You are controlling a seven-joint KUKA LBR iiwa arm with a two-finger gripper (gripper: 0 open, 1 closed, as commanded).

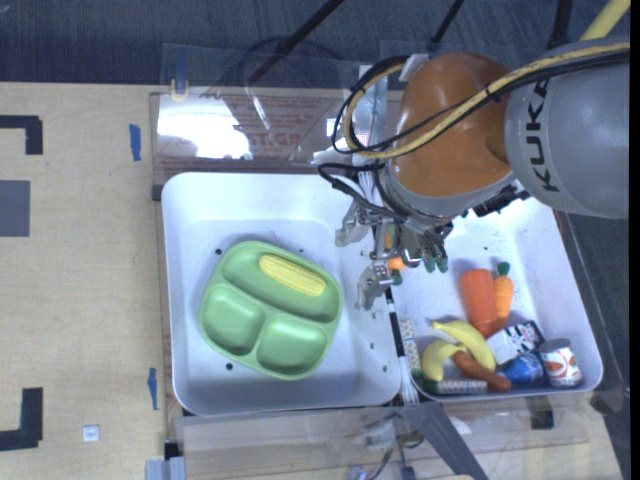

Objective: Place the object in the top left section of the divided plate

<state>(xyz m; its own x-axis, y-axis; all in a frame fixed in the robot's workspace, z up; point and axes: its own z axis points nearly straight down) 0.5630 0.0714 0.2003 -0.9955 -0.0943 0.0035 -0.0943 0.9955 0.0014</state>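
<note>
Corn cob (292,273), yellow, lies lengthwise in the far compartment of the green divided plate (232,313), toward that compartment's right end. It is judged to be the task's object, and it rests inside the compartment rim, apart from the two near compartments.

1. Gripper position. The gripper (395,263) hangs over the shared wall between the two bins, just right of the plate and apart from the cob. Cables and the wrist body mask its tip, so whether it is spread or closed cannot be told. A small orange speck shows at the tip; what it is cannot be told.

2. Step in hand (judgement). The placement appears complete or near complete. What remains is to clear the arm.
   - Raise the wrist straight up before any sideways travel.
   - Keep the tip away from the plate's right rim, since a nudge could tilt the plate and roll the cob.
   - Avoid dragging the cables across the bin wall.

3. Containers.
   - Left bin (200,203): holds the plate. Both near compartments are bare.
   - Right bin (570,298): holds a carrot (483,298), a banana (462,340) near it, a red item (478,370) touching the banana, a blue item (522,370) and a small can (560,363) in the near right corner.
</note>
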